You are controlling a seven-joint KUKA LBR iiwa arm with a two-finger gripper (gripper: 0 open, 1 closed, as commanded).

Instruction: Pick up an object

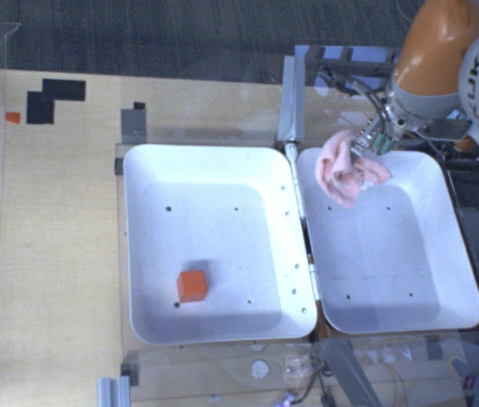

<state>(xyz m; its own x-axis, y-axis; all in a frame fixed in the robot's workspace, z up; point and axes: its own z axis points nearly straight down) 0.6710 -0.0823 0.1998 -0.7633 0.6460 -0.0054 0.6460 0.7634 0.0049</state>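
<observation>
Gripper (373,142): closed on pink cloth (347,172), pinched at its upper edge so the rest hangs bunched over the right bin's (409,303) far-left corner, apparently lifted. Orange block (192,286): resting in left bin (214,189), near front, untouched.

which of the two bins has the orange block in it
The left bin. The orange block sits near its front left corner. The right bin has a pink cloth at its back left instead, with the gripper at it.
</observation>
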